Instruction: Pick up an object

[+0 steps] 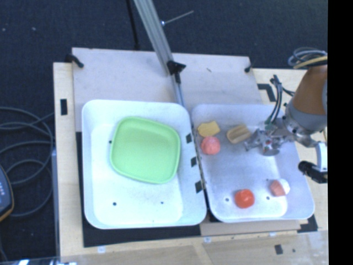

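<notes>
Left bin: green plate, toward the far edge. Right bin: yellow piece at the far left corner; pink ball just beside it; tan block along the far edge; red ball near the front edge; pink-and-white piece toward the front right corner. Gripper: low over the right bin, right of the tan block; finger state cannot be told

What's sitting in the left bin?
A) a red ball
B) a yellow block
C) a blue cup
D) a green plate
D: the green plate lies alone in the left bin, while the small red, pink and yellow things sit in the right bin.
</notes>
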Robot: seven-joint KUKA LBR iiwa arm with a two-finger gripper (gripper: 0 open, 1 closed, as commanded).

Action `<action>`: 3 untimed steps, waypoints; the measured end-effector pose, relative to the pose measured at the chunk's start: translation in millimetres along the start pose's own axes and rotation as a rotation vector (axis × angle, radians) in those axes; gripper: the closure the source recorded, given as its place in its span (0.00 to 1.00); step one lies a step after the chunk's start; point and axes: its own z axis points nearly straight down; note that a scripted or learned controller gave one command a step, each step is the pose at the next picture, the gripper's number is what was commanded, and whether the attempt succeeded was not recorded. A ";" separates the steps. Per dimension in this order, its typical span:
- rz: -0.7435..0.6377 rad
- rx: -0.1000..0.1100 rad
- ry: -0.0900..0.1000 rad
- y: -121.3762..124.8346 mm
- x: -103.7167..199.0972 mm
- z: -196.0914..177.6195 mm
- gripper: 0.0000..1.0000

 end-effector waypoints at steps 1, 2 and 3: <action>0.001 0.004 0.002 -1.1 -0.1 -7.3 1.00; 0.000 0.006 0.002 1.4 1.6 -50.1 1.00; 0.000 0.004 0.001 1.6 -3.2 -112.6 1.00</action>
